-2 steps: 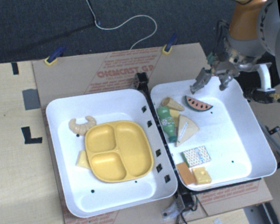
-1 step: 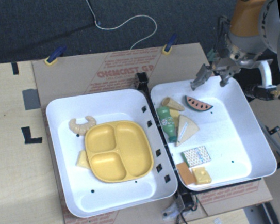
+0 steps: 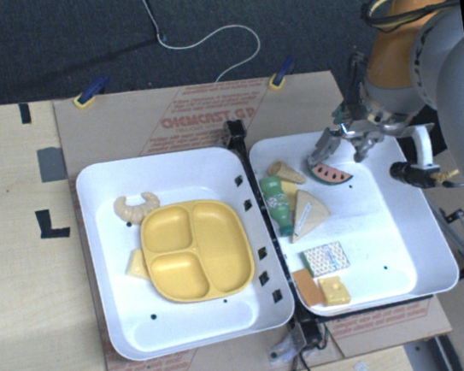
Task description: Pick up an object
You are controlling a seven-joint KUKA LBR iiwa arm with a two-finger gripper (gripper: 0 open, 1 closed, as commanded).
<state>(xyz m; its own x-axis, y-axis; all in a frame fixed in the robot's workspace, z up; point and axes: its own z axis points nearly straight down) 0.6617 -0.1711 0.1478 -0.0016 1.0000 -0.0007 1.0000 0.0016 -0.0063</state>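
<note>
Presently — gripper (image 3: 324,153), fingers spread and holding nothing, poised over the right bin (image 3: 410,223) near its far edge. Watermelon slice (image 3: 331,173) lies flat just below the fingertips, nearly touching. Risk: thin, low piece — fingers may close above it or push it aside into the cheese wedge (image 3: 308,211).

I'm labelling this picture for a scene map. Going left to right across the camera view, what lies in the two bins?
Croissant → yellow divided plate → green bottle → cheese wedge → watermelon slice, with the gripper just above it.
</note>
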